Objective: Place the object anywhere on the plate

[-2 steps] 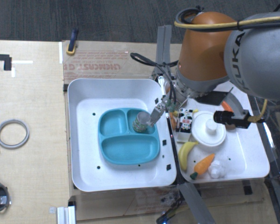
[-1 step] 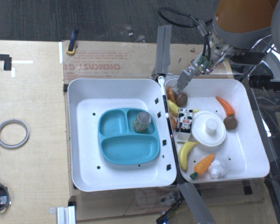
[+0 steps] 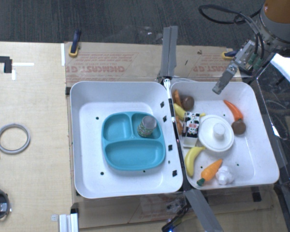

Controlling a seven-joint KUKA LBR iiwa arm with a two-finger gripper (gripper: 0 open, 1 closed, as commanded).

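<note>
The arm slants in from upper right, its tool (image 3: 221, 85) (grip state unreadable) over the right bin's (image 3: 261, 129) back rim.

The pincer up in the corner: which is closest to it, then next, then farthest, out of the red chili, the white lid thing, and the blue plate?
From the pincer above the right bin's far edge:
1. The red chili, just below it in the right bin.
2. The white lid thing, in the middle of the right bin.
3. The blue plate, across in the left bin, with a small can in one compartment.
</note>
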